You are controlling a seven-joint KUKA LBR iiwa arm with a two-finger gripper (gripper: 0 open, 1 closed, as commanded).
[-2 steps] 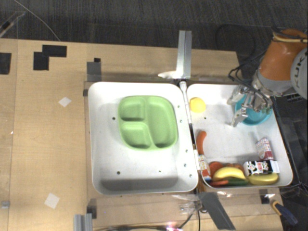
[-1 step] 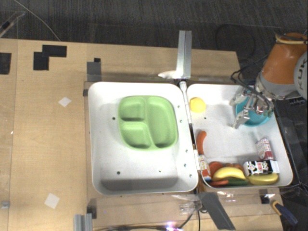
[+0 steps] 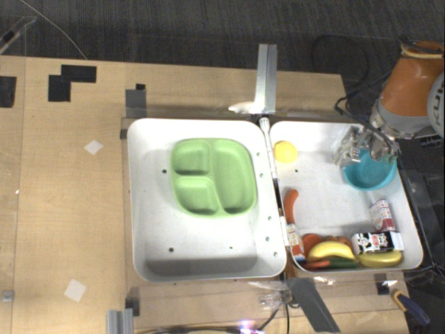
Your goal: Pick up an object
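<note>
I see gripper (image 3: 361, 148) over the teal bowl (image 3: 370, 174) in right bin (image 3: 327, 207), can't tell its state, green tray (image 3: 212, 176) in left bin (image 3: 149, 242)

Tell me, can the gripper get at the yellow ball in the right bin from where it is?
Probably yes. The gripper sits over the blue bowl, and the yellow ball lies apart near the divider, with bare bin floor between them and nothing on top.

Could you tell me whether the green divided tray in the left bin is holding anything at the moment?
Empty. The green divided tray lies right side up in the left bin, and all three compartments show bare green plastic.
</note>
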